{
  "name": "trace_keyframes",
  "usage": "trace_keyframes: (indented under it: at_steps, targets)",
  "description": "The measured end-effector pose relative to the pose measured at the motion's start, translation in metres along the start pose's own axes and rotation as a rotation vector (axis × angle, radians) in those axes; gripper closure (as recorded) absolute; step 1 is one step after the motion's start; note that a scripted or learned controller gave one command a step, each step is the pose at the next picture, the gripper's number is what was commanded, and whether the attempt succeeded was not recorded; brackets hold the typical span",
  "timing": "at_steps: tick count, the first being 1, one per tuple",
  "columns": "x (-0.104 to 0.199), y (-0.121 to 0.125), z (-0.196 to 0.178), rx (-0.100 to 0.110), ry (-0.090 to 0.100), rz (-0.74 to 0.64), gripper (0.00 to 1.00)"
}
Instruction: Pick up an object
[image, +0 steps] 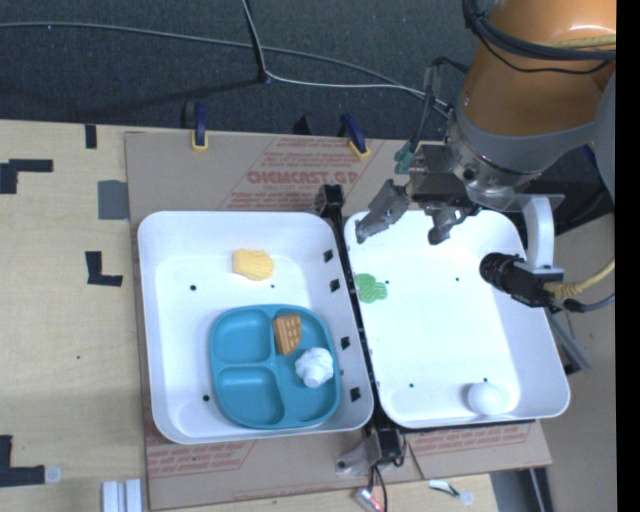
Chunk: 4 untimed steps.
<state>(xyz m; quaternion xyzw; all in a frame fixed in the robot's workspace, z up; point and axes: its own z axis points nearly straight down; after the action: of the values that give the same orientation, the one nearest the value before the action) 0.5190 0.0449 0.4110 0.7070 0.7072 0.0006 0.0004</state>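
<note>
My gripper (408, 223) hangs over the far left part of the right bin (450, 330), open, its two grey fingers spread with nothing between them. A small green object (370, 290) lies on the right bin's floor near its left wall, just below and left of the fingers. A white ball (488, 398) rests near that bin's front right corner. In the left bin (165, 260) a yellow object (254, 264) lies at the back. A blue divided plate (270, 367) there carries a brown waffle-like piece (288, 333) and a white lump (315, 367).
The orange-banded arm (540, 70) fills the upper right above the right bin. A black cylinder (515, 278) juts over the bin's right side. Clamps (352, 137) and cables lie behind the bins on cardboard.
</note>
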Motion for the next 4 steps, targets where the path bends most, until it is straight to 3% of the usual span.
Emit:
trace_keyframes:
  at_steps: [1, 2, 3, 4]
  targets:
    - [0.015, 0.039, -0.072, -0.003, 0.000, -0.001, 0.00]
    - [-0.014, 0.145, -0.053, 0.009, -0.002, 0.002, 0.00]
    - [-0.012, 0.144, -0.068, 0.001, -0.001, -0.001, 1.00]
    - [0.028, 0.076, -0.127, -0.006, 0.002, -0.004, 1.00]
